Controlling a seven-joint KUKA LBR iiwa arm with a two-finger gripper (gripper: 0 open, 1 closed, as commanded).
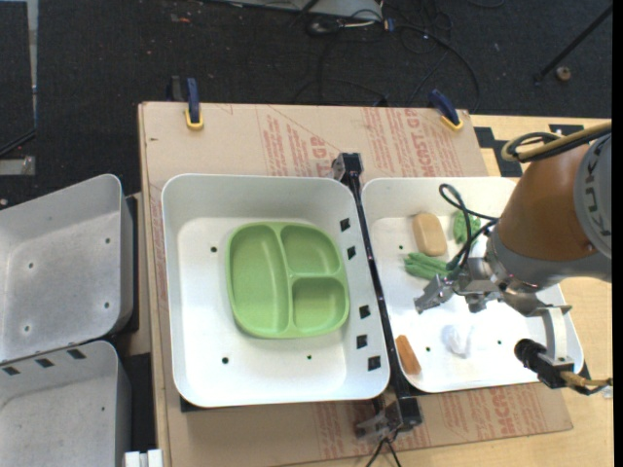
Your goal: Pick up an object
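In the right bin (pixel 389 197) lie a tan bread-like piece (pixel 428 233), a green leafy piece (pixel 425 265) with another green bit (pixel 461 228) beside it, a white crumpled object (pixel 458 339) and an orange sausage-like piece (pixel 408 354) near the front left corner. My gripper (pixel 450 292) hangs low over the middle of this bin, just below the green leafy piece and above the white object. Nothing shows between its metal fingers (pixel 431 298).
The left bin (pixel 185 261) holds a green divided plate (pixel 288 279). A black divider (pixel 368 280) runs between the bins. White trays (pixel 58 261) lie off the bench at the left. The arm's orange band (pixel 555 207) covers the right bin's far right side.
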